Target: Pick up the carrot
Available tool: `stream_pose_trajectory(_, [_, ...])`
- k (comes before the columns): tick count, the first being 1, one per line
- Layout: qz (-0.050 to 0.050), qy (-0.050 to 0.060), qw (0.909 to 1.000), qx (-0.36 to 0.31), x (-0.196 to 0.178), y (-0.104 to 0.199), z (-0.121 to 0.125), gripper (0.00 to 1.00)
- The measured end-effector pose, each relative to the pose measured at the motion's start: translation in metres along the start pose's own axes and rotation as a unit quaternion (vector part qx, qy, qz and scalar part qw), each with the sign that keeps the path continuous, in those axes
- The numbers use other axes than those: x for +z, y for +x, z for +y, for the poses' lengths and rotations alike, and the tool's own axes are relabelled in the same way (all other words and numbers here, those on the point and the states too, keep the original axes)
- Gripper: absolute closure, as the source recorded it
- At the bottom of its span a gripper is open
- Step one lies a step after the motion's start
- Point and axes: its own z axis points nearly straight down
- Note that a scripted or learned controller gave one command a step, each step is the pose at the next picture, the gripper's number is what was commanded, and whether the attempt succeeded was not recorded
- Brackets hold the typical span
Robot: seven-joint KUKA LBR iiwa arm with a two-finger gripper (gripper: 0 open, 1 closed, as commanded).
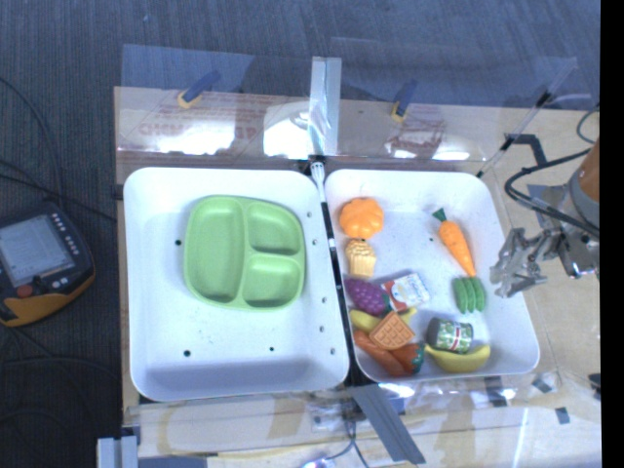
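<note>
- Nothing of the pick is done yet, by my reading: the carrot [455,243] lies loose in the right bin [487,191], near its far right corner, leaf end toward the far edge.
- Just beside its tip lie green beans [469,293]; an orange [361,216] sits well apart by the divider.
- Outside the bin's right wall, the hand [519,264] hovers over the table [585,359], grasping nothing; how far it gapes I cannot tell.
- Left to do: reach in, close, lift.
</note>
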Motion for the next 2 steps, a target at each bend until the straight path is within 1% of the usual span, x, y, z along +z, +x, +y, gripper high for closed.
stream_pose_trajectory(2, [-0.002, 0.003, 1.0000, 0.002, -0.0188, -0.0023, -0.0013, 1.00])
